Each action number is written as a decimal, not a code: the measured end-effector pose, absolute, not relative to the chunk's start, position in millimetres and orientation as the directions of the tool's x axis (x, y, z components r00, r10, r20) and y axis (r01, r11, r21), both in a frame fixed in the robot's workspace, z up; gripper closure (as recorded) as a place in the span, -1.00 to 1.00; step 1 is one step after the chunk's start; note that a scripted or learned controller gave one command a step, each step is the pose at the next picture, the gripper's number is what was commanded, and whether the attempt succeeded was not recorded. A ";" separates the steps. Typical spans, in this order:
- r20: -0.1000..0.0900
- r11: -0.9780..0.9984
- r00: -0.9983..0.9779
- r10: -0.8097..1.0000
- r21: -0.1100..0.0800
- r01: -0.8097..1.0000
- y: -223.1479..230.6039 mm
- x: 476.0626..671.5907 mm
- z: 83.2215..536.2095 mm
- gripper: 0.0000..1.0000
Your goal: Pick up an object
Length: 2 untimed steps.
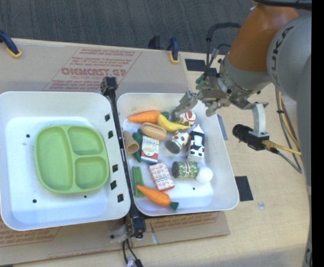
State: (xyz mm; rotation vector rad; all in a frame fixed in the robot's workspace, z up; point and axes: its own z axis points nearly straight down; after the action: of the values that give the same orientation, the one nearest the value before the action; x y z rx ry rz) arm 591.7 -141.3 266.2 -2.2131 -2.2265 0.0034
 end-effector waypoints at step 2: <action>0.001 0.008 -0.008 1.000 0.000 1.000 -121.4 559.0 95.2 -1.00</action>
State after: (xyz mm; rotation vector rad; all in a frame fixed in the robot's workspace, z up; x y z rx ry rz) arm 559.0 -121.4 95.2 -2.2124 -2.2299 -0.0016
